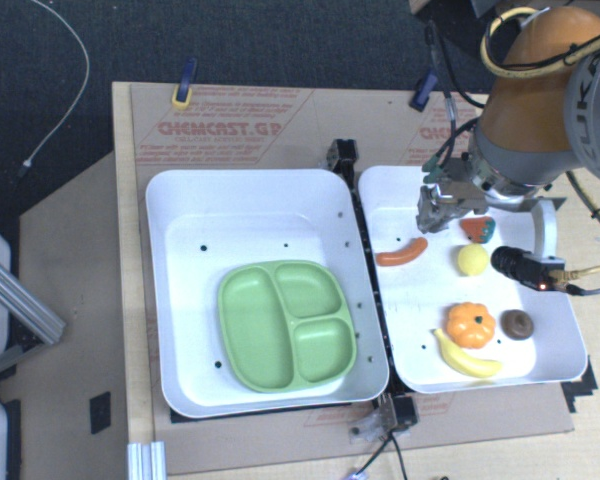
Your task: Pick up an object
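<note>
Sausage (402, 253) lies just below-left of the gripper (436, 211); finger state cannot be told. Risk: an off-centre descent nudges it aside.

A robotics laboratory test bench, seen from above. A brown board (280, 118) printed with a maker's name serves as the work surface, held by a blue clamp (184, 84) at eleven o'clock and another (423, 92) at one o'clock. Two white bins (170, 268) sit side by side on it, above dark carpet (180, 18) crossed by a loose white cable (60, 28) at ten o'clock. The industrial arm (540, 88) with orange band enters at two o'clock; toy foods (470, 325) lie at four o'clock.
</note>
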Robot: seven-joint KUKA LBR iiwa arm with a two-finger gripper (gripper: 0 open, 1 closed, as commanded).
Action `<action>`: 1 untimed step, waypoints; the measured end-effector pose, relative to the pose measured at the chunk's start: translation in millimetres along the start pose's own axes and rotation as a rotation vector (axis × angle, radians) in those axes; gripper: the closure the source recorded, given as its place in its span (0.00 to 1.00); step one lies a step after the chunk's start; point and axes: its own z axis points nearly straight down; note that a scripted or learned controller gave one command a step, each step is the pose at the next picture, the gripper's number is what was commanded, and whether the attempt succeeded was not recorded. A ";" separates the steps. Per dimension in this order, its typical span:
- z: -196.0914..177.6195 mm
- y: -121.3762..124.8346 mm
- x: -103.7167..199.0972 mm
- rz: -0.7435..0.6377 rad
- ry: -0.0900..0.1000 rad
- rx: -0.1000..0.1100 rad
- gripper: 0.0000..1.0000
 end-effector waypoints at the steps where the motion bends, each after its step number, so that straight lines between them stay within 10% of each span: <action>1: -6.8 7.6 53.4 -0.005 0.001 -0.004 1.00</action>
